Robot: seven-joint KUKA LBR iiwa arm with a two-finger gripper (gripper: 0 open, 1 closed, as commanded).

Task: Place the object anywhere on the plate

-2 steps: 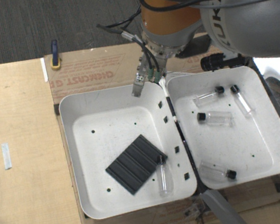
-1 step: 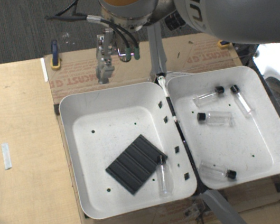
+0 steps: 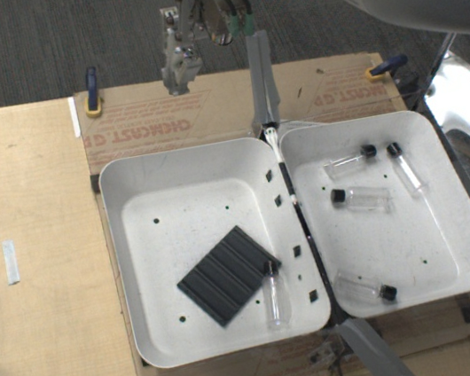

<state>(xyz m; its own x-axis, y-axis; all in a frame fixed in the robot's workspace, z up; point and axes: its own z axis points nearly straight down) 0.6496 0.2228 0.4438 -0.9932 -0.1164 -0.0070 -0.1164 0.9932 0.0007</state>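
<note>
Vial (image 3: pixel 274 297) touching plate (image 3: pixel 228 276) edge — gripper (image 3: pixel 180 73) well apart.

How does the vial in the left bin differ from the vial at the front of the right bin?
The vial in the left bin lies beside the dark ribbed plate, its cap end at the plate's edge; the vial at the front of the right bin lies apart from the other vials. The left one runs nearly front to back with its cap at the far end; the right one lies slantwise, cap toward the front. Both are clear, black-capped and lying down.

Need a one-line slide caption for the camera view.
Claw raised behind the left bin, where a clear vial rests against the dark ridged plate; four vials lie in the right bin.
</note>
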